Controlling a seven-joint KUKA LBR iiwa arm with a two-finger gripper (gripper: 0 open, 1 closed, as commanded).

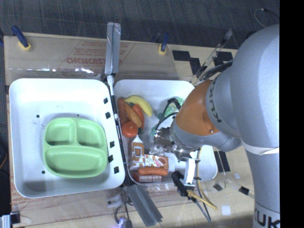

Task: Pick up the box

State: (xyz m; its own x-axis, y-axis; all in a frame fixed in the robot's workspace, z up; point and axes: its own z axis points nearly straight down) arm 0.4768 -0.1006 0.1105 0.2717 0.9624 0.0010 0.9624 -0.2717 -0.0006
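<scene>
Camera view | left bin (23, 99): green tray (75, 147) | right bin (156, 89): box (151, 161), banana (141, 102) | tool (164, 144): grip unclear

left bin (19, 127): green tray (75, 147) | right bin (156, 87): box (149, 161) (near tomato (129, 128)), banana (141, 102) | claw (164, 139): near box

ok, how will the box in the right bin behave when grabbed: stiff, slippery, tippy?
Probably stiff and light: the box looks like printed cardboard with flat faces. Lying flat, it seems unlikely to roll or tip. A push might jam it, since a reddish sausage-shaped thing lies against its near edge and the bin wall is close.
</scene>
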